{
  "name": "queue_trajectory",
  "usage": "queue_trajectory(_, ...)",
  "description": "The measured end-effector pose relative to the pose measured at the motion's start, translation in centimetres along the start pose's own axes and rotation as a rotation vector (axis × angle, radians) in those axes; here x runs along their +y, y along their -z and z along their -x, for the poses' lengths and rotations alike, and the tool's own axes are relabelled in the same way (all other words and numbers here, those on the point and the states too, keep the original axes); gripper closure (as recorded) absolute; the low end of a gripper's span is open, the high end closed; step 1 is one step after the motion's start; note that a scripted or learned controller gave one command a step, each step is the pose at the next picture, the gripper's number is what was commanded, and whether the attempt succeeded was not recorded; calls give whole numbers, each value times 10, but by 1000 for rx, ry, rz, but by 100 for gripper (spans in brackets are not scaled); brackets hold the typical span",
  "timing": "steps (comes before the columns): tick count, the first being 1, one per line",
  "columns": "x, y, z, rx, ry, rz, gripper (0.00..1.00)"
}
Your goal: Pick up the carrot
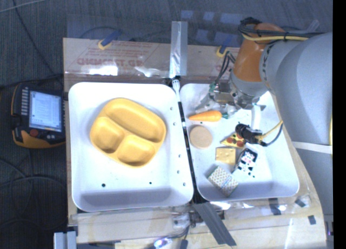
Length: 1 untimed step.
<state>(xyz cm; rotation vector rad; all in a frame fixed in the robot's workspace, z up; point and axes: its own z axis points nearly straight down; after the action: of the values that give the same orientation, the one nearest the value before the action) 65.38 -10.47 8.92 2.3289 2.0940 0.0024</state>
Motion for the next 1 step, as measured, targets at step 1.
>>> queue_trajectory(1, -33, 1, 18, 3, -43, 0, 0)
